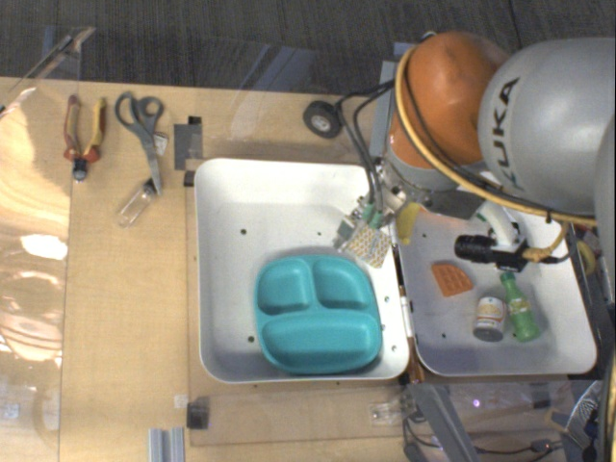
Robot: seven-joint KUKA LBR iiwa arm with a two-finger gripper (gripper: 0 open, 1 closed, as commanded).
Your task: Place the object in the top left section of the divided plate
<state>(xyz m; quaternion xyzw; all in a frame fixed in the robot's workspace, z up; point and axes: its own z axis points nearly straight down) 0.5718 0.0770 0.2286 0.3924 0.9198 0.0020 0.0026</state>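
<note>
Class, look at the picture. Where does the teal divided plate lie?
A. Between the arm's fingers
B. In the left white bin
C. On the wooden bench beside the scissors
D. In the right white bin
B: the teal divided plate rests on the floor of the left white bin, while the right white bin holds a green bottle and a small can.

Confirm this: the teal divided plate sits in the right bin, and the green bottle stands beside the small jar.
Wrong bin. The camera view shows the teal divided plate in the left bin; the green bottle does stand beside the small jar, in the right bin.
</note>
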